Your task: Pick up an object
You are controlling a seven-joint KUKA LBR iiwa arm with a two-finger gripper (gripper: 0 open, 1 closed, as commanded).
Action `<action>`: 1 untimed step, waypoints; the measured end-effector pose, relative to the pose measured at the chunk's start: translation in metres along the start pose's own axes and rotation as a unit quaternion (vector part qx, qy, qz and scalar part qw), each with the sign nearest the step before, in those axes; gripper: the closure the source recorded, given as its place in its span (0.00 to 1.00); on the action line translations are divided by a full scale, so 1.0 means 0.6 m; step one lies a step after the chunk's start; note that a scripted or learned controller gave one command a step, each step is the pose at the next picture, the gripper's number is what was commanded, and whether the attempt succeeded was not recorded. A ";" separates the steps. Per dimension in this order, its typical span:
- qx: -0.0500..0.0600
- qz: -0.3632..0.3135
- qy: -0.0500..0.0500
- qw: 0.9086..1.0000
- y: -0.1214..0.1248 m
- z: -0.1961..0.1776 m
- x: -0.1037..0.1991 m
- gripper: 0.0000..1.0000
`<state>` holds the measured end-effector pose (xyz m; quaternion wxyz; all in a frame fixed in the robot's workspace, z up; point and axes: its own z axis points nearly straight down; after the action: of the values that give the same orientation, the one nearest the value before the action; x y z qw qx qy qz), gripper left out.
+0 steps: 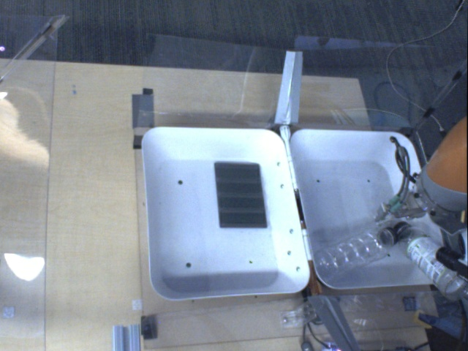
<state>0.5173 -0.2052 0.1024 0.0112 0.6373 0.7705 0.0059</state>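
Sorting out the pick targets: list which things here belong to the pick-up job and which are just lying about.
Belongs to the job:
- clear plastic bottle, lying in the right bin
- gripper, low over the right bin's right side
- dark ribbed block, flat in the left bin

Just lying about:
- cables on the floor
- metal bracket behind the bins

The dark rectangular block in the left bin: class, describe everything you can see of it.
The dark block is a flat, charcoal-grey rectangle, its top crossed by ridges into about four bands. The material looks matte, perhaps rubber or foam; I cannot tell which. It lies flat on the floor of the left bin, near the centre, long side running away from the camera, slightly skewed. Nothing else touches it.
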 end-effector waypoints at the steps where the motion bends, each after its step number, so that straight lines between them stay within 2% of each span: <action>1: 0.000 0.000 0.000 1.000 0.000 0.000 0.000 0.00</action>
<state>0.5173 -0.2052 0.1024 0.0112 0.6373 0.7706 0.0058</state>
